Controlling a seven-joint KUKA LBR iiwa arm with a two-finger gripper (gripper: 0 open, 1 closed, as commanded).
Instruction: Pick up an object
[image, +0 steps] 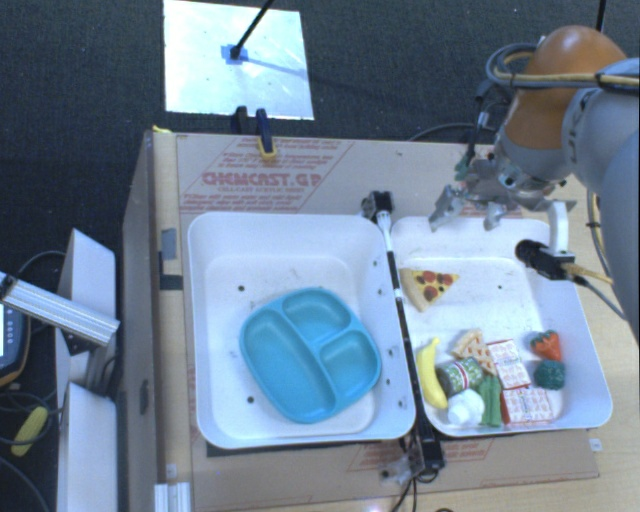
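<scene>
From my overhead camera: my gripper (468, 211) hangs over the right bin's (590, 395) far rim, fingers spread and empty. The pizza slice (429, 285) lies just below it in that bin, the banana (431, 372) at the near side. A blue plate (310, 352) fills the left bin (215, 300).

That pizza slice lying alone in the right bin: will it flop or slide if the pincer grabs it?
The pizza slice looks like a thin toy, so probably stiff and light. Lying flat on the smooth right bin, it may slide before lifting.
</scene>
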